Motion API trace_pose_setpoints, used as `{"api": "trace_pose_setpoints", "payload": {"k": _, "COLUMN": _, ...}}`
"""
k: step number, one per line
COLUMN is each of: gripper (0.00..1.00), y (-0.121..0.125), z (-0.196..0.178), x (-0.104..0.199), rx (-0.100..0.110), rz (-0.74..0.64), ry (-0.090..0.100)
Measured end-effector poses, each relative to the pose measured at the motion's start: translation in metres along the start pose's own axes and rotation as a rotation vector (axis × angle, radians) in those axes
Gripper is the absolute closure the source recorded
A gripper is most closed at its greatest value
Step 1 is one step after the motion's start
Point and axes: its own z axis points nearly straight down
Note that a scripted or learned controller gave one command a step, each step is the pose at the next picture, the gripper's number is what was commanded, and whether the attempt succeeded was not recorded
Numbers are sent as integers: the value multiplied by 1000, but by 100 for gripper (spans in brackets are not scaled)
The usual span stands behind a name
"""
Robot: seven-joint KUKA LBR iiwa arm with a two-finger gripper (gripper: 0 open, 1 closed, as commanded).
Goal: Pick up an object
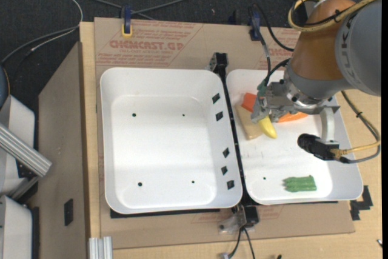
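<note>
Arm reaching into the right bin to pick an object

The gripper (267, 113) is hovering over a yellow banana-like piece (268, 128) at about ten o'clock in the right bin (339, 191), apparently lining up; whether its jaws are open I cannot tell. A green block (300, 184) is lying at five o'clock.

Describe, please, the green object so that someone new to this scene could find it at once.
Start at the right-hand white bin, the one the arm reaches over. Look along its near edge, toward the right corner, where the green object lies flat by itself. It is the one green item, apart from the orange, yellow and tan pieces clustered under the end effector.
</note>
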Motion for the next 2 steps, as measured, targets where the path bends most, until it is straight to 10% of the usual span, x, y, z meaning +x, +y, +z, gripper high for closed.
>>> {"api": "trace_pose_setpoints", "payload": {"k": 2, "gripper": 100, "y": 50, "z": -19, "x": 84, "rx": -2, "rz": 1, "ry": 0}}
